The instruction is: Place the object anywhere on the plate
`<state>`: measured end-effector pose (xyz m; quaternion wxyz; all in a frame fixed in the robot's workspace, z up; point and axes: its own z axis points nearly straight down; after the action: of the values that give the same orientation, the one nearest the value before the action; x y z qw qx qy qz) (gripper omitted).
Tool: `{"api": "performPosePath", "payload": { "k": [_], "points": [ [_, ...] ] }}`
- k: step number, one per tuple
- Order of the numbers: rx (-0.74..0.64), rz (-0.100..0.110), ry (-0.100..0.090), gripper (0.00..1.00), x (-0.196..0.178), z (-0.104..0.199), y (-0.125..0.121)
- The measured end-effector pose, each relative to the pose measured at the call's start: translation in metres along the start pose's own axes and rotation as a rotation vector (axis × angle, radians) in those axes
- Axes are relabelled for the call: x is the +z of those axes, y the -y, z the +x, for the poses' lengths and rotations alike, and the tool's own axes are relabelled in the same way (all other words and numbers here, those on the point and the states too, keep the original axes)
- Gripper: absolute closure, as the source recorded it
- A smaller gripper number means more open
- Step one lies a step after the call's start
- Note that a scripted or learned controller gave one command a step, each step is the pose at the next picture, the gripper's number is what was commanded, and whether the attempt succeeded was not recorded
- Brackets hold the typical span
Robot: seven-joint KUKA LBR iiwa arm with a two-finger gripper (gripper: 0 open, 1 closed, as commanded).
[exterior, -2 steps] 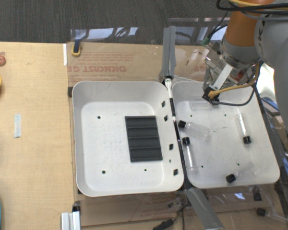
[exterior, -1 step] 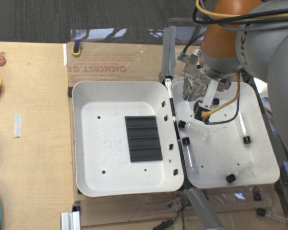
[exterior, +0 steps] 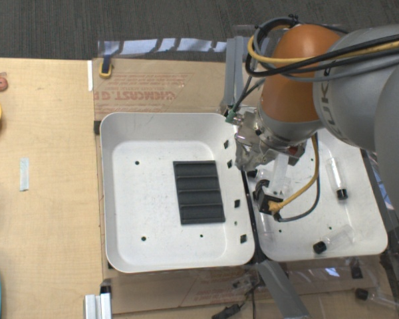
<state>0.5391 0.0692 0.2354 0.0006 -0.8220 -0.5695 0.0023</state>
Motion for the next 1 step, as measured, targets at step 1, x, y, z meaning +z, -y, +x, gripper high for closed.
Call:
{"api": "performPosePath", "payload": {
  "k": [1],
  "points": [
    [-0.366,-0.001,0.0,1.0,0.0033,0.0452,0.0371]
  ]
}}
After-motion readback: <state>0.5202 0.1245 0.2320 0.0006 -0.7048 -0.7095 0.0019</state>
